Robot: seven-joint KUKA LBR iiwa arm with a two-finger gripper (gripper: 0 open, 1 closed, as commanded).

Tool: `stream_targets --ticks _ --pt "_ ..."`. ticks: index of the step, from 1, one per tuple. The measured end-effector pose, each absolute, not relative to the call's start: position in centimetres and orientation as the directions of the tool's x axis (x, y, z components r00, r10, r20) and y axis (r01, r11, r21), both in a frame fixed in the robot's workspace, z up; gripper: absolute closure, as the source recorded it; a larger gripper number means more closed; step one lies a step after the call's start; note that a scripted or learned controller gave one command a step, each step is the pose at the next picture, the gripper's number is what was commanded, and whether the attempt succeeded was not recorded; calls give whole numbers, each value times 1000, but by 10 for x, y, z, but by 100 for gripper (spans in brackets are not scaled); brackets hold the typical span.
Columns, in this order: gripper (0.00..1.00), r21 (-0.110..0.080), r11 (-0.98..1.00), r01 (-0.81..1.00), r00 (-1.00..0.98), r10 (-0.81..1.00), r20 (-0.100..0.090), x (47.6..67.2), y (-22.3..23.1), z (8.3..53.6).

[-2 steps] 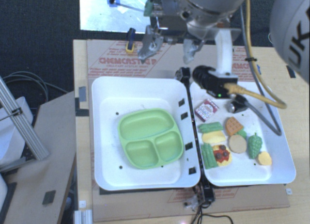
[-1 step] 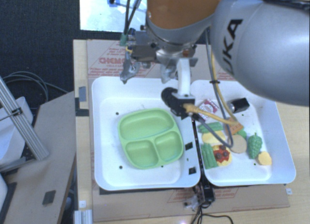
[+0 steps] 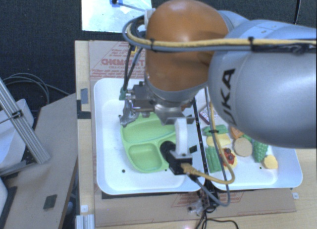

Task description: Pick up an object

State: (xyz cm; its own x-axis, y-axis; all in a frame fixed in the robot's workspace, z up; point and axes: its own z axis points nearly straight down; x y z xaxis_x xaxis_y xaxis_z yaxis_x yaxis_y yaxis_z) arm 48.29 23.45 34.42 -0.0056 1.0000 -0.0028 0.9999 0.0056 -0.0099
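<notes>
The big grey arm with the orange band (image 3: 257,84) is hunched over the shallow white plastic bin (image 3: 106,173). The light green divided plastic tray (image 3: 143,156) sits right under the hand (image 3: 128,115), rim nearest it. Can't tell if the hand's open or closed. My worry: it catches only that thin rim and the tray slips or tips.

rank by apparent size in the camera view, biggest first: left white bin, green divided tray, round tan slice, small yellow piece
1. left white bin
2. green divided tray, partly under the arm
3. round tan slice
4. small yellow piece, near the slice in size, so unsure
</notes>
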Motion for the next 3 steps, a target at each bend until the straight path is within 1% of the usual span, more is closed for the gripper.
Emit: stream_targets --ticks 1,2,3 --pt "100 2 9 1000 -9 1000 2 487 235 360" --pt "100 -1 -8 1000 8 1000 -2 487 139 337" --pt "100 -4 -14 1000 14 1000 -4 492 -7 269"
